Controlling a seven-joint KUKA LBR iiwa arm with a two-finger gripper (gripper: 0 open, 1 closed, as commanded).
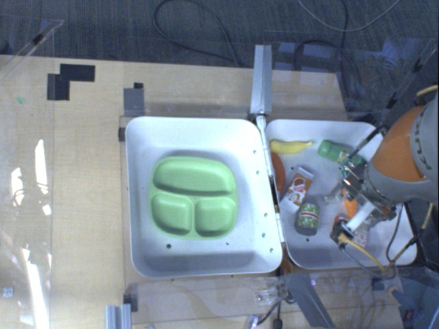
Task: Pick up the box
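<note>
Item: box (297,187), a small red-and-white carton lying flat on the floor of the right bin (322,260), in that bin's left-centre part. Long axis: nearly up-and-down in the frame, leaning a little so that its upper end tips toward the right. Bearing: the box lies to the left of the end effector (348,182) and at about the same height in the frame, near it but not touching, with bare white bin floor between the two. The one arm (405,153) enters from the right edge, so the likely approach runs leftward across the bin and then down. End effector: low over the right-centre of the right bin; whether it is wide or narrow cannot be told from this view, and nothing is seen held in it. Neighbours of the box: a dark can (306,218) just below it and slightly right, close to its lower end; a red-brown item (276,171) just to its left along the bin wall; a banana (291,145) above it; a green packet (334,149) toward the upper right. Room: judged tight at the lower end and the left flank, freer on the right flank and the upper end, so a grip across the short sides looks the better fit. Surface: smooth white plastic, shallow walls, on which a light carton may slide if nudged. Other: the left bin (137,184) carries a green compartment tray (194,196); both bins rest on a pale wooden tabletop (75,184).
</note>
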